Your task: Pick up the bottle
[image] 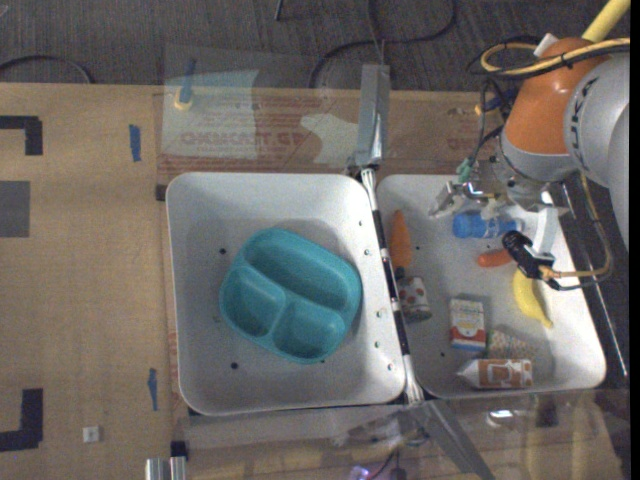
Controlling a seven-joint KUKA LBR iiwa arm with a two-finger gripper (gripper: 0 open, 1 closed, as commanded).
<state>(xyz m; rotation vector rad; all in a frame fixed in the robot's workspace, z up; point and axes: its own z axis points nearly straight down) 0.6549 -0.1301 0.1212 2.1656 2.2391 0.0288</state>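
So the bottle [472,226] is lying in the right bin [585,368], up near its back edge, and the jaws [478,196] sit right over it. Can't tell if they're released or clenched, and nothing shows the bottle lifted, so the pick looks not done yet. Room's tight: a banana [532,299] and a small red thing [494,259] lie just beside it, with the back rim close behind. The carrot [400,242] is off toward the divider. The left bin [190,268] has a teal tray [290,295]
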